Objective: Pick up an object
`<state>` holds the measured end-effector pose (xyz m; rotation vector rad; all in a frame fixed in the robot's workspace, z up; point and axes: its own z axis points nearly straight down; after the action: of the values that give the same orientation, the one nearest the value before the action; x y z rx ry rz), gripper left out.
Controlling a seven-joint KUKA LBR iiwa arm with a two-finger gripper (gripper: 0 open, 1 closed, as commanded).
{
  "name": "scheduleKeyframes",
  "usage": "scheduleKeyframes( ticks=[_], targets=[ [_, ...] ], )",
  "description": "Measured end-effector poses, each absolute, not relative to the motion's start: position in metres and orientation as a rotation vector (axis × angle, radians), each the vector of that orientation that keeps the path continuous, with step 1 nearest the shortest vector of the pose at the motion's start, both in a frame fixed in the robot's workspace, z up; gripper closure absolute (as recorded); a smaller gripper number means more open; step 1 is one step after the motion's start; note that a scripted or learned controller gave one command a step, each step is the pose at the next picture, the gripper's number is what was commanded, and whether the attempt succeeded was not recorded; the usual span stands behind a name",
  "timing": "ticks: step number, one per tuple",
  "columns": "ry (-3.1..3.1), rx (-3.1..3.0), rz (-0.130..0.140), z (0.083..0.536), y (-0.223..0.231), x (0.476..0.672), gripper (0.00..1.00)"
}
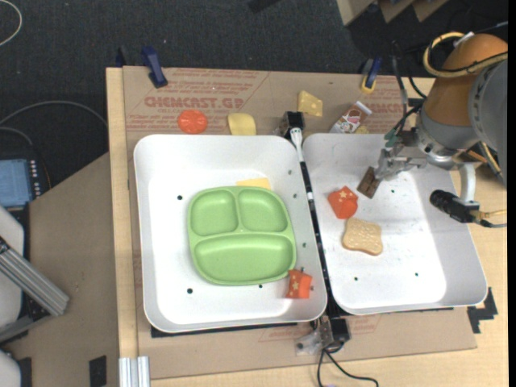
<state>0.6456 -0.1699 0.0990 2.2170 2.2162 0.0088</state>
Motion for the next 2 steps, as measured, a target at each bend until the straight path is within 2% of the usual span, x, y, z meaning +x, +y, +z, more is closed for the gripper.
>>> scheduleKeyframes(
  ticks=[1,2],
  targets=[
    [2.229,2.221,-0.002,0.1488,-0.1069,0.5993,1.0],
    [2.224,2.222,-0.001,0.1462,-0.1099,0.6009,0.0]
  ],
)
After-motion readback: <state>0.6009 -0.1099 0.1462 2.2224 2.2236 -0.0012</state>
